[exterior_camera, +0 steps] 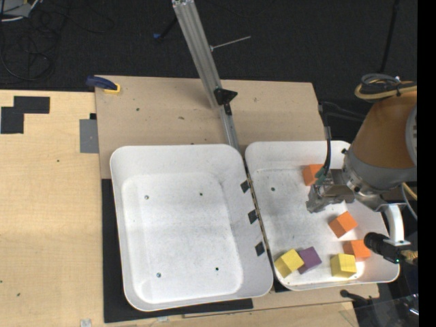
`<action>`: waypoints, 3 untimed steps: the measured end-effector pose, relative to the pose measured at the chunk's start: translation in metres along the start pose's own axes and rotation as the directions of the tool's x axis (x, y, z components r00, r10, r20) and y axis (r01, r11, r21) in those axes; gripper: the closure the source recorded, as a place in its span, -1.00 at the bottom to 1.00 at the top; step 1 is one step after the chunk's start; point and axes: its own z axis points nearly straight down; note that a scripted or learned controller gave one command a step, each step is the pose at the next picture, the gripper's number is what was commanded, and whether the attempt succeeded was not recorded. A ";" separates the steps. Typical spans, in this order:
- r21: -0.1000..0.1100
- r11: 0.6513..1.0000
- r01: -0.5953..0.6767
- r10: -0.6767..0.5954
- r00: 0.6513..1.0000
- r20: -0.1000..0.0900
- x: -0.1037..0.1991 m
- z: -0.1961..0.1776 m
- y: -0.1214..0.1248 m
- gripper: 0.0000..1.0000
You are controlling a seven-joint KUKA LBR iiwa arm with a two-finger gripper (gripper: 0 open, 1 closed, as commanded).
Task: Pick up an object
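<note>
1. Nearest the camera, along the front rim of the right bin [272, 157], four blocks lie in a row: a yellow block [289, 261] at about 7 o'clock of this bin, a purple block [310, 257] touching it on its right, a second yellow block [343, 265] at about 5 o'clock, and an orange block [358, 249] just beside that one, toward 4 o'clock.
2. A little farther, another orange block [343, 223] lies alone, tilted, near 3 o'clock of the bin.
3. The gripper [320, 197] is low over the middle of the right bin, pointing to 9 o'clock. Whether it is released or clenched, I cannot tell, because it looks only as a dark grey mass.
4. A third orange block [312, 174] lies just beside the gripper, at its 12 o'clock side; the arm [381, 148] partly covers it.
5. The left bin [122, 162] lies beside the right one, and their rims touch in the middle, where small black clips [253, 216] sit.
6. Farther back, on the desk [163, 111], a metal rail [201, 50] leans toward 11 o'clock.
7. A blue and yellow clamp [103, 83] sits at the far left corner of the desk.
</note>
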 end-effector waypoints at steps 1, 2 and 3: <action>-0.001 1.000 0.000 0.000 1.000 0.000 0.046 -0.008 0.031 1.00; 0.001 1.000 0.000 0.000 1.000 -0.001 0.090 -0.001 0.046 1.00; 0.001 1.000 -0.002 0.002 1.000 0.000 0.131 0.002 0.064 1.00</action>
